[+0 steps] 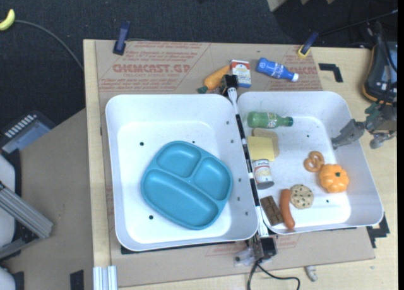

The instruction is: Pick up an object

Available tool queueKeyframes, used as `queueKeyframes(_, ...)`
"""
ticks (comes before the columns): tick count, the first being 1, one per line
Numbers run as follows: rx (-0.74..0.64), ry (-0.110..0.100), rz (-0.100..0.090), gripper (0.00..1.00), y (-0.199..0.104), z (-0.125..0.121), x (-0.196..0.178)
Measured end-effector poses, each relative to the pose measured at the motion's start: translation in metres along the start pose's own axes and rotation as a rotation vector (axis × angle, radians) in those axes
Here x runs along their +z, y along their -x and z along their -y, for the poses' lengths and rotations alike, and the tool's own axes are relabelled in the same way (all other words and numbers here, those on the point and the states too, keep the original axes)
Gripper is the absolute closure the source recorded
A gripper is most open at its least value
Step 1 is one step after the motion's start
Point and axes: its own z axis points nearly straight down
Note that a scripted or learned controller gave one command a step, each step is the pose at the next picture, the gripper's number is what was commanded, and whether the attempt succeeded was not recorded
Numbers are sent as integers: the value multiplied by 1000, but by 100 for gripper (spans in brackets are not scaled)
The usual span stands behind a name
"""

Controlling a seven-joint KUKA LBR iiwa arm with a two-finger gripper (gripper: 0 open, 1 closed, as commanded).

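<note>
Dark carpet surrounds the desk (158, 61), which carries two white bins. Nearest, the left bin (126, 124) holds a blue divided tray (186, 184). The right bin (328, 108) holds the candidates, loosely scattered for grasping: sausage (287, 210), cookie (302, 196), pumpkin (334, 178), pretzel (313, 161), green bottle (268, 119). The gripper (353, 132) hangs at this bin's right rim, holding nothing; whether its fingers are spread cannot be determined, the arm being cropped. A blue bottle (278, 69) lies beyond the bins.
</note>
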Motion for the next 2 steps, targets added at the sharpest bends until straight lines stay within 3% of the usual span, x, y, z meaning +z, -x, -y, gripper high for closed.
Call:
queueKeyframes(1, 1, -1, 0, 0, 38, -15, 111)
queueKeyframes(2, 0, 26, 14, 0, -3, -9, 172)
